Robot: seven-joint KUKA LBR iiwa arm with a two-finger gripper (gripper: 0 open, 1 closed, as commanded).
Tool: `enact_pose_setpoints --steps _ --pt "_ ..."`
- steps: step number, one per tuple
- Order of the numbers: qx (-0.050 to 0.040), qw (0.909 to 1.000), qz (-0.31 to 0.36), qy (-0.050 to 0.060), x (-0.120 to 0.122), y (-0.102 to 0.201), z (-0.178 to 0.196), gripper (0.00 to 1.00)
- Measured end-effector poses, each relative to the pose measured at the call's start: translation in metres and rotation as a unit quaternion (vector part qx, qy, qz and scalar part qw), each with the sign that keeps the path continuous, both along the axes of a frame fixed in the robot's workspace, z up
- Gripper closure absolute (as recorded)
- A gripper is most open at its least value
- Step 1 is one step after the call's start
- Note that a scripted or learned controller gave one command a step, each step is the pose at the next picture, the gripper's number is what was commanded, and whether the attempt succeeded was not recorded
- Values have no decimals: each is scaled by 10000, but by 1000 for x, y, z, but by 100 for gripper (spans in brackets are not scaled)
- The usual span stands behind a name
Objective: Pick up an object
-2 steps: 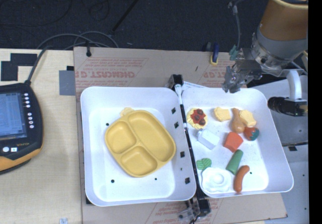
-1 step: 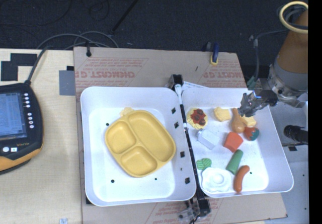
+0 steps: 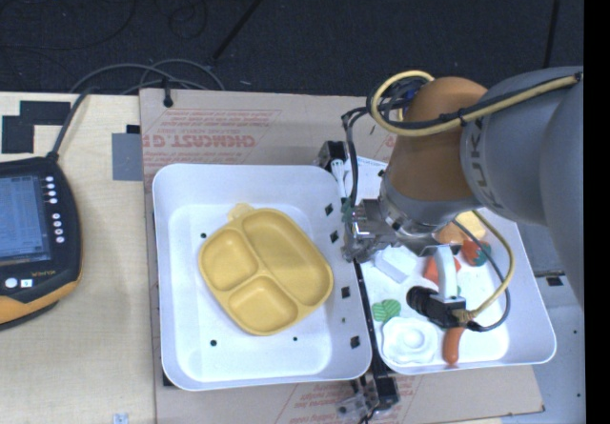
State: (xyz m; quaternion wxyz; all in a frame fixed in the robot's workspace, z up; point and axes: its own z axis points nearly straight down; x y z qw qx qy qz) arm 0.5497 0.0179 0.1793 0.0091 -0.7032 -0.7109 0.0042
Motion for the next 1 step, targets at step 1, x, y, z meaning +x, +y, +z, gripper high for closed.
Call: enact_pose_setpoints --steps 1 --pt "-23 9999 -37 -128 -40 22 153 100"
